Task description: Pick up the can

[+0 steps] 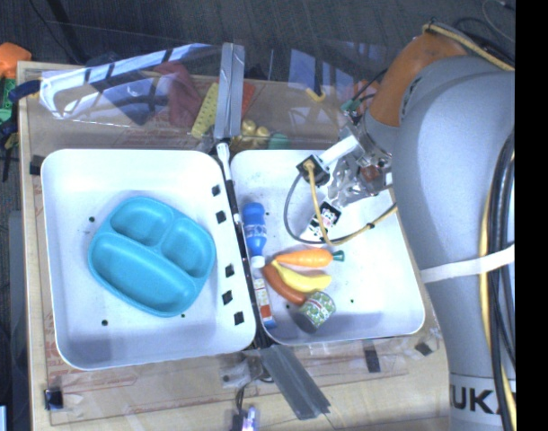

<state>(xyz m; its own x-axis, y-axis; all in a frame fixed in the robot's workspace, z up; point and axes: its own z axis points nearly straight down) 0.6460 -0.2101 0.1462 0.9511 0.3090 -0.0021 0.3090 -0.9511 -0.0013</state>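
Observation:
The can (pixel 317 310), small with a green patterned label, lies near the front edge of the right bin (pixel 382 241). It rests against a yellow banana (pixel 301 282) and sits just below an orange carrot (pixel 303 259). My gripper (pixel 344 187) hangs over the back half of the right bin, well behind the can and apart from it. Nothing shows in its grasp. Black and yellow cables loop down from the wrist toward the carrot.
A blue and white bottle (pixel 254 227) lies along the divider at the right bin's left side. The left bin (pixel 67 196) holds a blue divided plate (pixel 153 254). The arm's grey body (pixel 463 178) fills the right side. Clutter lies behind the bins.

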